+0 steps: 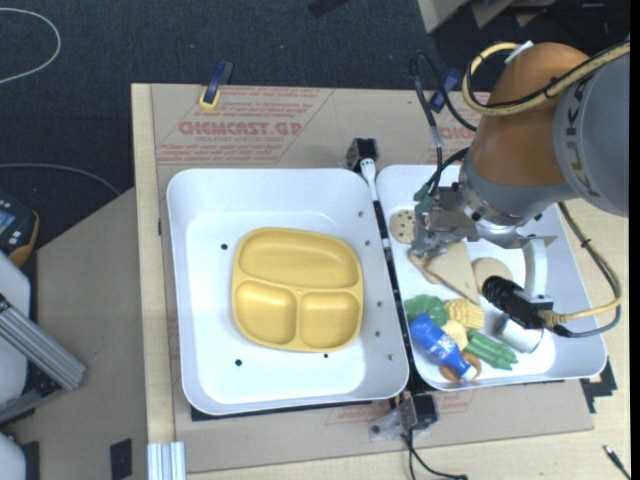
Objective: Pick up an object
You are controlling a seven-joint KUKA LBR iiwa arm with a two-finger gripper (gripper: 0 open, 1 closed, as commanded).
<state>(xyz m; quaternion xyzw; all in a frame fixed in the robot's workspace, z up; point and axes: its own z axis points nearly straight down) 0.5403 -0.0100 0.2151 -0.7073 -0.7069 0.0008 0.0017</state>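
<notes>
We see the grey, orange-banded arm's gripper (437, 230) low in the right white bin (575, 363), finger state we cannot tell, blue plastic bottle (440, 346) at its six o'clock, yellow three-compartment tray (296, 288) at nine.

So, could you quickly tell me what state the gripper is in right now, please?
Gripper: down in the right bin near its top left corner; open or shut cannot be told, and no object is seen held.
</notes>
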